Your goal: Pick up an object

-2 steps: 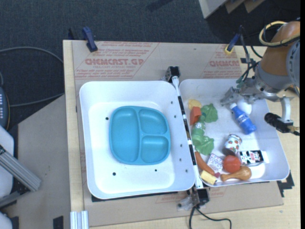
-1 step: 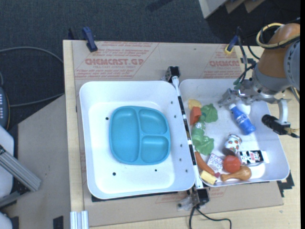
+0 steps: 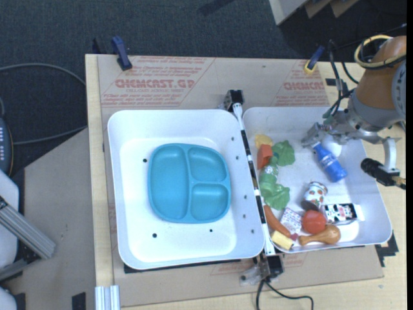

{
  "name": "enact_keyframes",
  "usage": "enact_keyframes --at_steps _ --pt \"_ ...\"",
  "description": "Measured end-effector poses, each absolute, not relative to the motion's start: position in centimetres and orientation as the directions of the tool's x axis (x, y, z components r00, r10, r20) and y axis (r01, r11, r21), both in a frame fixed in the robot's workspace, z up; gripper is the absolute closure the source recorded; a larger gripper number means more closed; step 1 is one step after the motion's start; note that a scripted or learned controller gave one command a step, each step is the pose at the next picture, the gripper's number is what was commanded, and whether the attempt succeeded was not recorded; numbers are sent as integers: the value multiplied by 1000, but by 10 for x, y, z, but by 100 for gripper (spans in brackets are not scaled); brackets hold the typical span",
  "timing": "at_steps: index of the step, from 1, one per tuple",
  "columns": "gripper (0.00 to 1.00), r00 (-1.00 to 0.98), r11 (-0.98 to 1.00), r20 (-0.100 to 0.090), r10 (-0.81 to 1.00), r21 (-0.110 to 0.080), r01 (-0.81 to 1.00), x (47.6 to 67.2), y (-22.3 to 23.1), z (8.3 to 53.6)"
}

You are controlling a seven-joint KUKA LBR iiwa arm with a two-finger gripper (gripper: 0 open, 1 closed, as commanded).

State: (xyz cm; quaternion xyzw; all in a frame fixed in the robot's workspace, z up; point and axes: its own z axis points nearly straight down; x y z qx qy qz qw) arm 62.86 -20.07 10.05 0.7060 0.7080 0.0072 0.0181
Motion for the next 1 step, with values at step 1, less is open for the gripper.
enact_keyframes --at_steps 1 --pt "0 0 0 -13 1000 27 1000 611 -193 98"
